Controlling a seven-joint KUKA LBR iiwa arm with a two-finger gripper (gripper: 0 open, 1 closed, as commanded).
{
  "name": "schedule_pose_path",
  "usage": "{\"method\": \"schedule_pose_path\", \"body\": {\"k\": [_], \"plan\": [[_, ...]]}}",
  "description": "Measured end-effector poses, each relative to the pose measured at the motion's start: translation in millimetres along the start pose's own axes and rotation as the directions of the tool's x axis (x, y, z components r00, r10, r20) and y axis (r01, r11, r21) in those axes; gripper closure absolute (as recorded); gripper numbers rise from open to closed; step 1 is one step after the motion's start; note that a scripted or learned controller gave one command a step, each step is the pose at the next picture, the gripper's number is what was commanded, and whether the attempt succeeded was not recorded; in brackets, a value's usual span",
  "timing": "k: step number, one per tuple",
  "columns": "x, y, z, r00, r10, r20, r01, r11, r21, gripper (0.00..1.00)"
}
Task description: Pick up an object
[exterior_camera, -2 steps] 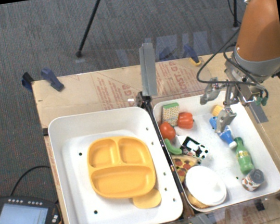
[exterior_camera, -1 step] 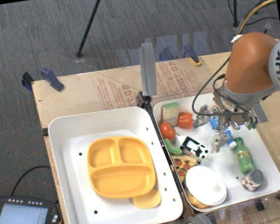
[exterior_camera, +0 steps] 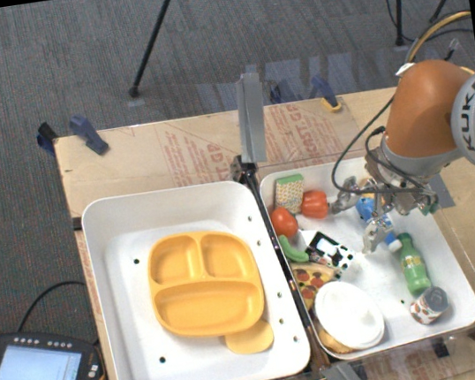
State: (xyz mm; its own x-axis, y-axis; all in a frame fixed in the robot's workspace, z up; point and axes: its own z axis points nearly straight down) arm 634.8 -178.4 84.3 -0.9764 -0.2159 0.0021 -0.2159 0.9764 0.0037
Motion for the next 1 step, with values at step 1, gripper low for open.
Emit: {"method": "schedule_pose_path", "body": {"k": [1], "plan": [[34.3, -26.6, -4.1, 0.999, -0.043, 0.004, 0.043, 0.999, 0.003, 0.00]]}}
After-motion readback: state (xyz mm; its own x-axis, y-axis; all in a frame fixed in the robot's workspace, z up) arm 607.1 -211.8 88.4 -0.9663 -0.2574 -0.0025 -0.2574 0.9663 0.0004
